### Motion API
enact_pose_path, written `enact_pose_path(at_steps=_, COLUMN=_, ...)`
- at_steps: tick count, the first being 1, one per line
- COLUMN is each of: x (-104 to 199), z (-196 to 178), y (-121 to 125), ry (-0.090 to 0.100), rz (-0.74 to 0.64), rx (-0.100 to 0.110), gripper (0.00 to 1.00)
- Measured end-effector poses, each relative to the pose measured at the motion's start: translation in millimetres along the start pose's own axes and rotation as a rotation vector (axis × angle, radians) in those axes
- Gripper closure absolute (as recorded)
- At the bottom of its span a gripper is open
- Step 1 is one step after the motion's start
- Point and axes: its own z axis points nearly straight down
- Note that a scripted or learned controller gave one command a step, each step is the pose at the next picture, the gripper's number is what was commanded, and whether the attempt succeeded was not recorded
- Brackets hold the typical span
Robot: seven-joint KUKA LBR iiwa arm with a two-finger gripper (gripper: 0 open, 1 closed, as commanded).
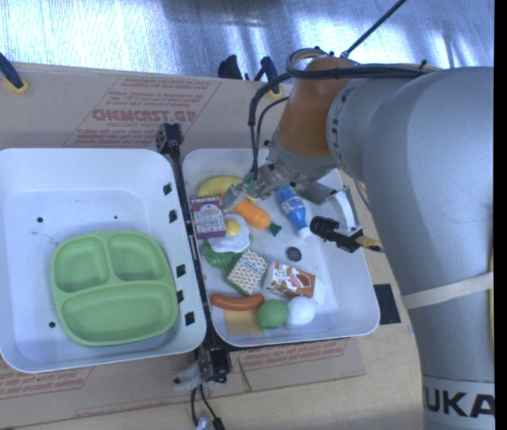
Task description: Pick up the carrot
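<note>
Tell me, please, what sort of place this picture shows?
Probably a robotics lab's pick-and-place bench: a KUKA arm reaches over two white bins, one with toy food including a carrot, one with a green tray.

This was a robot lab: a KUKA arm (433, 195) loomed beside two white bins (21, 177) on a cardboard-covered desk (128, 106), clamps (7, 70) gripping its far edge.

Arm (433, 195) bulky, smooth light-grey casing, rounded cylinder segments. Orange band (307, 119) near wrist, glossy. Black cable (258, 119) loops off the wrist, curving along the orange part. Thin black line runs up and away from top of arm. White "UKA" lettering (455, 405) low on the casing, partly cut off. Pale seam line (446, 289) crosses the lower grey segment. Hand (262, 184) small, dark and metallic, details blurred, a black connector with yellowish tip sticks out nearby
</note>
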Motion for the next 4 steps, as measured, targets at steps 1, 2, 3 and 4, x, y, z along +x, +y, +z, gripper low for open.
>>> enact_pose_path(at_steps=1, x=6, z=-7, y=1, ry=0.018, rz=-0.007, rx=0.008, gripper=1.0)
enact_pose_path(at_steps=2, x=21, z=7, y=-16, ry=0.034, rz=0.208, rx=0.018, gripper=1.0)
enact_pose_path(at_steps=3, x=30, z=7, y=-58, ry=0.033, rz=0.402, rx=0.023, gripper=1.0)
enact_pose_path(at_steps=4, x=-48, z=9, y=-53, ry=0.032, rz=0.312, rx=0.019, gripper=1.0)
